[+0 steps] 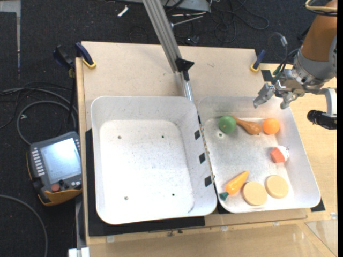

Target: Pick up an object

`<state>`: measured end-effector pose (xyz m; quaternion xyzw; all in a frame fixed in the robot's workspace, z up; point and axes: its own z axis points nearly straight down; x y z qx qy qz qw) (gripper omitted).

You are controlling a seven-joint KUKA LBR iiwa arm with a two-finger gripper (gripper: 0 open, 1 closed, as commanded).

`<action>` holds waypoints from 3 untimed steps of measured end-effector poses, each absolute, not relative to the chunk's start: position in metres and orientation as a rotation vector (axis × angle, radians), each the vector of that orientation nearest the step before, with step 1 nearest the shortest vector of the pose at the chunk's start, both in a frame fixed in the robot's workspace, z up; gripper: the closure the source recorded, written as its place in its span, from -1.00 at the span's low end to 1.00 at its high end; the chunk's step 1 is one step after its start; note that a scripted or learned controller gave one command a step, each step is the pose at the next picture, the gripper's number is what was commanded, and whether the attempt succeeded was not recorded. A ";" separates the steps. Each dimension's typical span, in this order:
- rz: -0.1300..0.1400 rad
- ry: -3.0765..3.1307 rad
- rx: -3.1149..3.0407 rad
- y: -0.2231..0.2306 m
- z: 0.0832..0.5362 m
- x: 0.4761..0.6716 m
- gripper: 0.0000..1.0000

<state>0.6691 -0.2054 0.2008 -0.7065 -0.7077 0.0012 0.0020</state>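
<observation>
Claw [275, 96] first: you can see its two fingers spread apart, released, with nothing between them and touching nothing, poised above the far edge of the right bin [300, 197]. Your nearest pickable things lie just below it in the view: an orange ball [271, 126], a tan pear-shaped piece [248, 126] and a green ball [227, 125], all resting on the bin floor.

I see the pale wooden bench [134, 71] carrying two shallow white bins side by side. The left bin [102, 122] and right bin [305, 170] touch along their inner edges.
</observation>
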 end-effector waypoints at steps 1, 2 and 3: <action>0.001 -2.226 -2.217 -0.205 0.204 0.670 -1.00; 0.005 -2.218 -2.219 -0.210 0.146 0.662 -1.00; -0.014 -2.227 -2.221 -0.207 0.100 0.666 -1.00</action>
